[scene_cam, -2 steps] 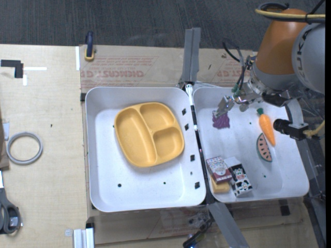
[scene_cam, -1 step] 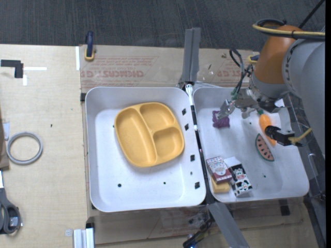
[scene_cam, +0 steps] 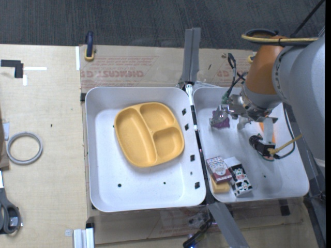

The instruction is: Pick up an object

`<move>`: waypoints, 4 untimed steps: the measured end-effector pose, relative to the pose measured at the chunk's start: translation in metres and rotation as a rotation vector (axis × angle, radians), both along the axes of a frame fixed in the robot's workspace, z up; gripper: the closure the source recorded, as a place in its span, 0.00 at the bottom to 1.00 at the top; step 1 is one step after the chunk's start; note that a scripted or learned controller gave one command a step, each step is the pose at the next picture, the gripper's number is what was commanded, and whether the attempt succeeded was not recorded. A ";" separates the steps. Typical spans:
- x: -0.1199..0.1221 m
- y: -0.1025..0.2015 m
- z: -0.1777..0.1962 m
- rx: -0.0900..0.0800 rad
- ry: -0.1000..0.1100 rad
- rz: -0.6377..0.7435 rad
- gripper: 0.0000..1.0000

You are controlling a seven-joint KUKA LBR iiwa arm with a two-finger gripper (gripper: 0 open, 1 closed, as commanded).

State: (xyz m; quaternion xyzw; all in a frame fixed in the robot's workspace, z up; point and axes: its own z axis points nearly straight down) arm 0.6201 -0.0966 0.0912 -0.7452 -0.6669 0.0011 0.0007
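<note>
I see a wooden surface bearing two bins; my hand grasps a small purple object over the right bin.

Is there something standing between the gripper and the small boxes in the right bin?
Nothing visible does. The gripper hangs over the right bin, and bare white floor separates it from the small boxes near the front-left corner.

Red print on cardboard, seemingly mirrored, illegible
</note>
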 end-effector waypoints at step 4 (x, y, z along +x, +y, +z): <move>0.024 0.010 0.100 -0.004 0.000 -0.989 0.00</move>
